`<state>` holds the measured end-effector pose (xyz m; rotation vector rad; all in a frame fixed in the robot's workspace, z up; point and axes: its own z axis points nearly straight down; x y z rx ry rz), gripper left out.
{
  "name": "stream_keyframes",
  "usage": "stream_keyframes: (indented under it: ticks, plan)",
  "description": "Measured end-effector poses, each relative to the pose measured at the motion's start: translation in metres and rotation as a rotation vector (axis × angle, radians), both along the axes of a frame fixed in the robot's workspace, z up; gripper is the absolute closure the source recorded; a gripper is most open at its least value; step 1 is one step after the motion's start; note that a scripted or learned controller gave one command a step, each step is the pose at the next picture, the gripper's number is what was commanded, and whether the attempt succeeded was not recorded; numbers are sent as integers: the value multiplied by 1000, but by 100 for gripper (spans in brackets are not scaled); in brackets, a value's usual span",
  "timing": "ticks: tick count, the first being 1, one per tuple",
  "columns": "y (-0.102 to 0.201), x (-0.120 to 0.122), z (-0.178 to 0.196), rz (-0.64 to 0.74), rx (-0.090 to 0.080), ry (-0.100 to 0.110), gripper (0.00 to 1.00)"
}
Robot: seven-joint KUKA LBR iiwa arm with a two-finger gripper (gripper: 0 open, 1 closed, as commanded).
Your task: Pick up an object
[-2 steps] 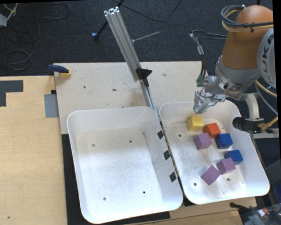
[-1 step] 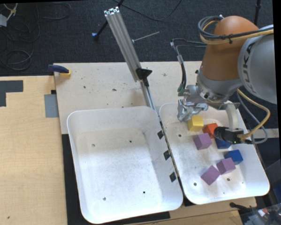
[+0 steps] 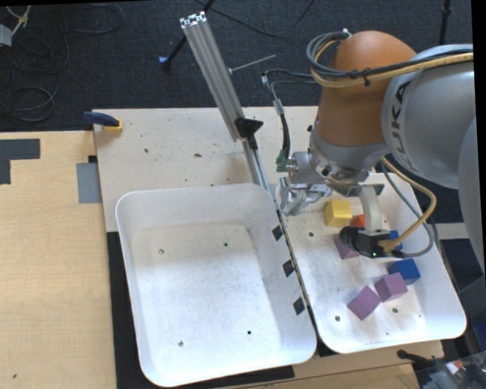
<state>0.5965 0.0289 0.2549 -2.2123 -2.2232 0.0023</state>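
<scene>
Dark carpet strewn with black cables behind a pale wooden bench point(image 3: 42, 241), seen from the fixed overhead camera. Two shallow white plastic bins side by side on it: left bin point(image 3: 147, 227) with bare speckled floor, right bin point(image 3: 428, 322) carrying all the loose pieces. Clustered in the right bin, presumably so every candidate lies within the arm's reach: a small yellow cube point(image 3: 338, 212) at the far end, a small orange piece point(image 3: 358, 221) touching it on the right, a flat purple piece point(image 3: 346, 247) just nearer, a blue block point(image 3: 404, 270) toward the right wall, and two purple blocks point(image 3: 378, 295) near the front. Slanted silver aluminium rail point(image 3: 214, 77) rising from the seam between the bins, probably a fixture post.

Grey arm with orange dome reaching in from the right, wrist low over the far end of the right bin. Metallic two-finger gripper point(image 3: 296, 193) just left of the yellow cube, near the divider; finger spread impossible to tell at this angle. Nothing visibly clamped between them. No piece lifted yet, judging by how all lie on the bin floor.
</scene>
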Motion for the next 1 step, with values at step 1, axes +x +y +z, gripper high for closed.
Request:
stream_keyframes:
  ticks: [1]
  plan:
    - [52,-23,-11,-1,-1,2,100]
